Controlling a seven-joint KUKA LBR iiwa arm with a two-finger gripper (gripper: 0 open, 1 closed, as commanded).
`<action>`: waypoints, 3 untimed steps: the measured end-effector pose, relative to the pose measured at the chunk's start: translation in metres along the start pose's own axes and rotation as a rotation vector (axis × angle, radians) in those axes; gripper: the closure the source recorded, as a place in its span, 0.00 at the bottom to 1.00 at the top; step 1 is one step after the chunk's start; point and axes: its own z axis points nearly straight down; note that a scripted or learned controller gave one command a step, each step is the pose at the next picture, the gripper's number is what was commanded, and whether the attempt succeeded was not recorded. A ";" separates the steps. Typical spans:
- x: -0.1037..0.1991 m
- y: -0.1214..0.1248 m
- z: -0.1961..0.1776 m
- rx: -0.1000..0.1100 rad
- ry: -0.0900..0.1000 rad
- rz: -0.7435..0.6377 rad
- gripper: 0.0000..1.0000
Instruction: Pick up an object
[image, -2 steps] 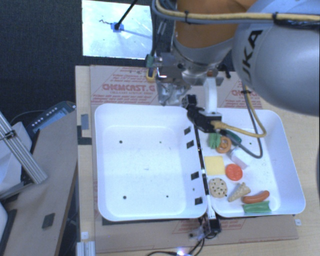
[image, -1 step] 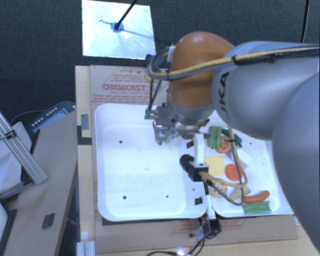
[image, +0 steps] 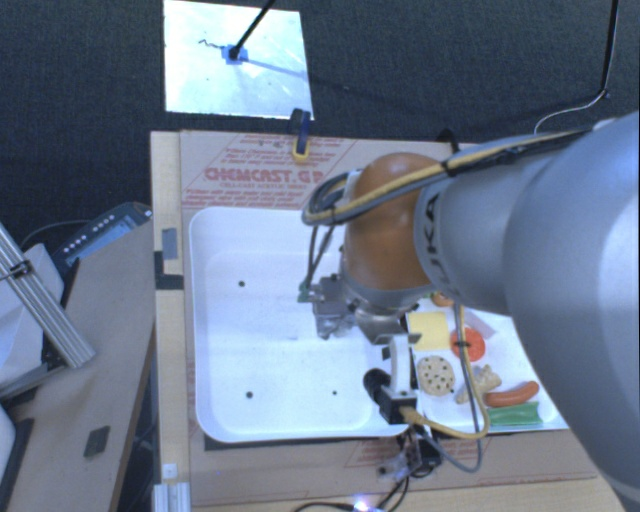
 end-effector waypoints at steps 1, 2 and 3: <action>-0.018 -0.018 -0.074 -0.016 0.004 0.000 1.00; 0.085 -0.032 -0.052 -0.010 0.006 -0.015 1.00; 0.090 -0.030 -0.181 -0.024 0.009 -0.008 1.00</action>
